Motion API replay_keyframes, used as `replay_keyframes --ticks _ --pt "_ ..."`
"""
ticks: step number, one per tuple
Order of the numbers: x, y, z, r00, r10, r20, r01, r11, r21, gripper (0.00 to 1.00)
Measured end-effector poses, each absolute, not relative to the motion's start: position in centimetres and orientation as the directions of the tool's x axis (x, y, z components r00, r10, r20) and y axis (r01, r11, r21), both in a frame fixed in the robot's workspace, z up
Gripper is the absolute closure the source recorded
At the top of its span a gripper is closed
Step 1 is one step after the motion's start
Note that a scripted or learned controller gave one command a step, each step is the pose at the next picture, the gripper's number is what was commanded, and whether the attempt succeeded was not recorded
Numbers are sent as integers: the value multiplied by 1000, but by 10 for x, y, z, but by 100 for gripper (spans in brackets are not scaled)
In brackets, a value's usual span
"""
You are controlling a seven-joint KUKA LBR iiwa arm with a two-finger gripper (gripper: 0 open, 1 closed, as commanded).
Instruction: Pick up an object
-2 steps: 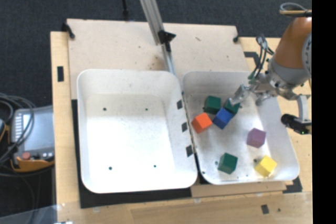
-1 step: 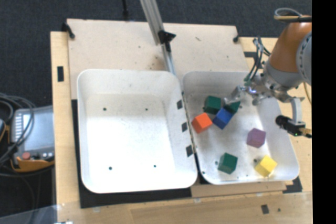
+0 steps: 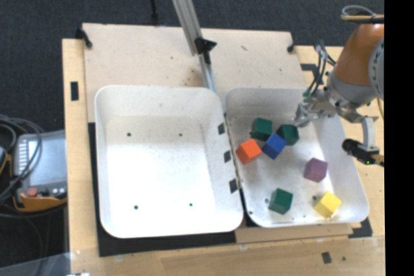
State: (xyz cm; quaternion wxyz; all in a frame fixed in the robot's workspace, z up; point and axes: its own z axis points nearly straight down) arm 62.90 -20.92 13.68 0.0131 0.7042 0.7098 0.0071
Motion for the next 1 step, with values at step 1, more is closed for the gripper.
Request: replay_keyframes --ticks 1 --pt "636 -213 201 -5 1000 -4 1000 5 9 100"
